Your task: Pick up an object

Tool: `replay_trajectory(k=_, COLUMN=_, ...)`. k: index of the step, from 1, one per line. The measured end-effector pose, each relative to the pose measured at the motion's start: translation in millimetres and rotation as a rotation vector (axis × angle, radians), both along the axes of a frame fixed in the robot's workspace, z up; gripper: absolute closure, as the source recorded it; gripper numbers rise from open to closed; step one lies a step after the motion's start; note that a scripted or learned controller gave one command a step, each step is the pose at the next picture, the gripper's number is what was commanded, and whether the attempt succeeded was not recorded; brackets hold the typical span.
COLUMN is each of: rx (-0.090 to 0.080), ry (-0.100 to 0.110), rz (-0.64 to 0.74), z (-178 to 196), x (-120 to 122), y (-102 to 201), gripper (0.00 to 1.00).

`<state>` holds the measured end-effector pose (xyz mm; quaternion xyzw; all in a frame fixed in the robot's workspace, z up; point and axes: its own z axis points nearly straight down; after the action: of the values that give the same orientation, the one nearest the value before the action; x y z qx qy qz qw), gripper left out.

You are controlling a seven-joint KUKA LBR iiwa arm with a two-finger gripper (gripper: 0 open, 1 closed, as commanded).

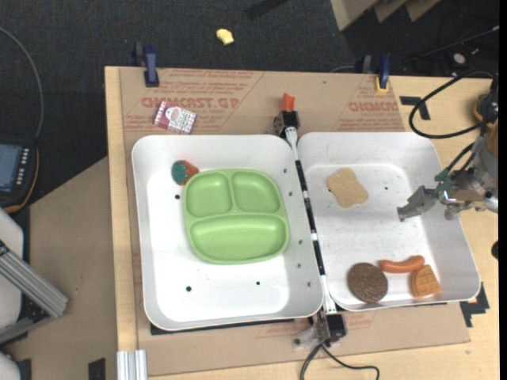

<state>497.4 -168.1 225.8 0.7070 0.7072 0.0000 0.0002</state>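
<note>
In the right bin [444,165] lie a tan bread slice [347,188] near the back left, a round brown patty [368,282] at the front, a red sausage [402,264] and an orange waffle piece [425,282] beside it. My gripper [428,211] hangs over the right side of this bin, above bare floor, with its fingers [413,206] spread open and nothing between them. It stands right of the bread and behind the sausage, apart from both.
The left bin [154,236] holds a green divided plate [235,214] and a small red and green toy [184,171] at its back left. A pink packet [175,116] lies on the board behind it. Black cables [444,101] run at the back right.
</note>
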Motion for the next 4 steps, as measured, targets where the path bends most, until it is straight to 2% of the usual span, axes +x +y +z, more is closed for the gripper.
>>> replay_trajectory(k=1, rx=0.000, ry=0.006, rz=-0.006, z=-60.4, x=-8.2, y=-59.2, gripper=0.00)
replay_trajectory(k=2, rx=0.003, ry=0.006, rz=-0.001, z=-109.8, x=-20.0, y=-51.9, gripper=0.00)
replay_trajectory(k=3, rx=-0.001, ry=-0.001, rz=0.005, z=-143.3, x=27.1, y=-25.0, gripper=0.00)
replay_trajectory(k=4, rx=0.000, ry=-0.009, rz=0.008, z=-72.2, x=71.8, y=36.1, gripper=0.00)
